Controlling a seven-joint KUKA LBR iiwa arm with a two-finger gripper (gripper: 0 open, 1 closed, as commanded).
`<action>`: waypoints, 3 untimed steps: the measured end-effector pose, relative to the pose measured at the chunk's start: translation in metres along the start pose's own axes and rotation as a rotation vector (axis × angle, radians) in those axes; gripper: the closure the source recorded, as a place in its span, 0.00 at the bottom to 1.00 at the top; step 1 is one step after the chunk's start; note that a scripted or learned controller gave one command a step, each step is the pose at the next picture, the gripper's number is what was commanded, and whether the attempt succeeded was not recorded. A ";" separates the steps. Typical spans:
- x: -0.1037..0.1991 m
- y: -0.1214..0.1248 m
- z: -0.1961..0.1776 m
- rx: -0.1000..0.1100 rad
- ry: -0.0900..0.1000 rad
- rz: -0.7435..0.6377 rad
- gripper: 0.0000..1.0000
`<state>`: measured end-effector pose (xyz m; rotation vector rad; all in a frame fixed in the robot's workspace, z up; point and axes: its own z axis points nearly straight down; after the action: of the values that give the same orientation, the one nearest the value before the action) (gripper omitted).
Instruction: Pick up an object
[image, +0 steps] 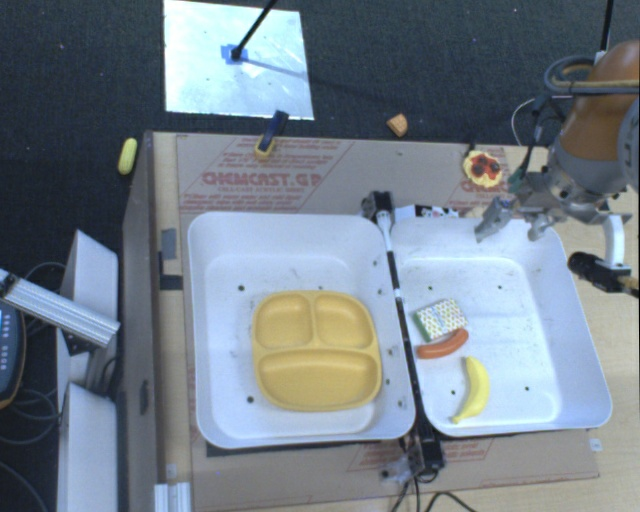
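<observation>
In the right bin (560, 340) lie three small toys: a green-and-white checked block (441, 318), a red-orange sausage (441, 345) just below it, and a yellow banana (472, 389) nearer the front. My gripper (516, 222) hangs above the right bin's back edge, well behind the toys. Its two grey fingers (490, 220) are spread apart with nothing between them.
The left bin (225, 260) holds a yellow divided plate (316, 350). On the cardboard behind the bins lie a small pizza-like toy (483, 167), an orange piece (398, 125) and a yellow-tipped tool (268, 137). A yellow object (127, 155) rests on the dark floor at left.
</observation>
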<state>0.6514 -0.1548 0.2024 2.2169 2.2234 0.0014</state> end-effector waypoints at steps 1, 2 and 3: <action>0.027 -0.051 0.052 0.003 0.001 0.001 0.00; 0.029 -0.110 0.113 -0.006 0.000 0.002 0.00; 0.031 -0.108 0.102 -0.011 0.003 0.000 1.00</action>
<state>0.5435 -0.1244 0.0998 2.2130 2.2193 0.0164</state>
